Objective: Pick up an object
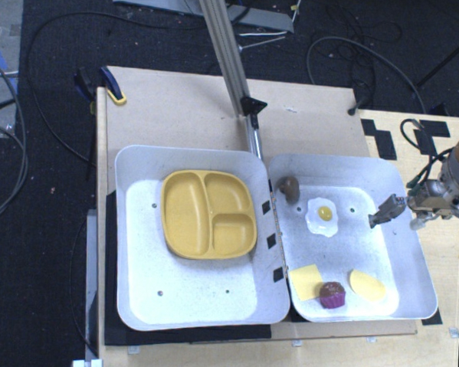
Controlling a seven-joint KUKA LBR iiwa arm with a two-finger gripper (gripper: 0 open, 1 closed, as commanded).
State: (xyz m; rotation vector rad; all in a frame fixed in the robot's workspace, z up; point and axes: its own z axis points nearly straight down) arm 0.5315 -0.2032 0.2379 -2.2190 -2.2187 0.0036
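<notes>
Two white bins (132, 289) sit on a tan bench (180, 107); fingers (397, 213) spread, holding nothing.

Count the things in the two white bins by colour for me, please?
Yellow: 3, the divided plate, the cheese square, the yellow piece
White with a yellow middle: 1, the fried egg
Brown: 1, the brown lump
Purple: 1, the purple item
Total: 6

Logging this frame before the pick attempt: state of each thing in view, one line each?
gripper: above the right bin's right side, holding nothing seen
yellow tray: upright in left bin, compartments bare
fried egg: flat, yolk up, right bin
brown lump: resting by right bin's left wall
yellow square: lying flat
purple piece: touching the square
yellow wedge: lying apart from the others
</notes>
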